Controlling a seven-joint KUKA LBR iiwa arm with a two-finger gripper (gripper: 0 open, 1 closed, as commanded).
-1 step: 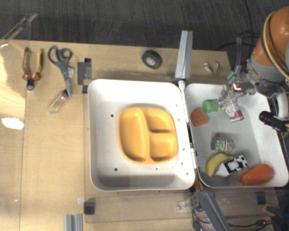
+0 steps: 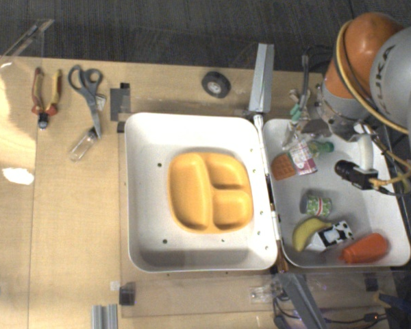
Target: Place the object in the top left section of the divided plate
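From my station I saw the wooden bench (image 2: 68, 238) carrying both bins. The grey arm (image 2: 390, 60) leaned in at the upper right corner. The left bin (image 2: 151, 245) held the yellow divided plate (image 2: 209, 189) near its middle, with one long section on its left and two smaller ones on its right. The right bin (image 2: 390, 238) held every loose item, all apart from the plate, and I could not tell which one the task meant.

The gripper (image 2: 300, 112) hung over that bin's far left corner, just above a pink-and-white packet (image 2: 301, 155). I could not tell how the claw was set.

An orange carrot-like piece (image 2: 364, 248) lay in the near right corner. A banana (image 2: 307, 232) touched a black-and-white cow toy (image 2: 335, 234). A small green can (image 2: 318, 205) sat just beyond them.

Scissors (image 2: 89, 98) and pliers (image 2: 44, 94) lay on the bench well left of the bins.
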